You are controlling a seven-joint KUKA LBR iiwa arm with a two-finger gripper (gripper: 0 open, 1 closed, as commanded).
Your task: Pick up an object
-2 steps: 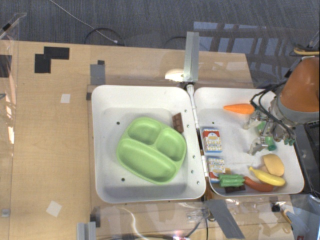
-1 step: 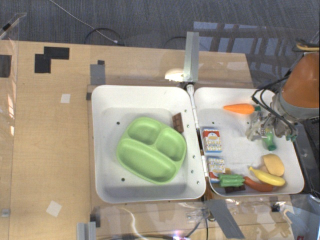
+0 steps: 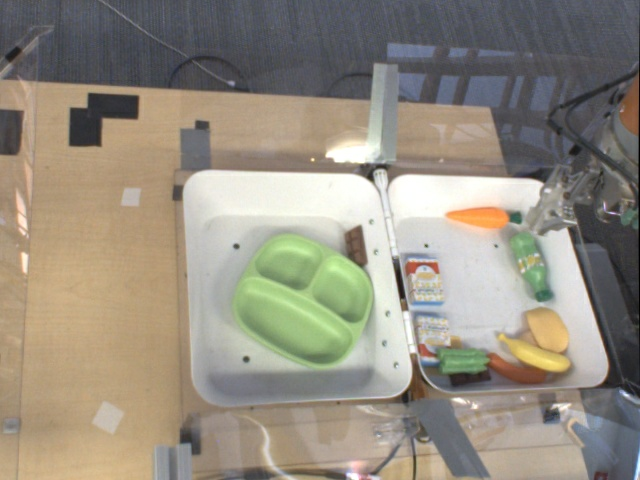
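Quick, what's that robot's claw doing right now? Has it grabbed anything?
Gripper: above the right white bin's far corner, near the orange toy carrot and green plastic bottle; grip cannot be told.

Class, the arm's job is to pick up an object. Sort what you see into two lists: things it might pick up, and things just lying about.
Could be picked up:
carrot
green bottle
banana
potato
two small cartons
green divided plate
brown bar

Just lying about:
black tape patches on the bench
cable behind the bins
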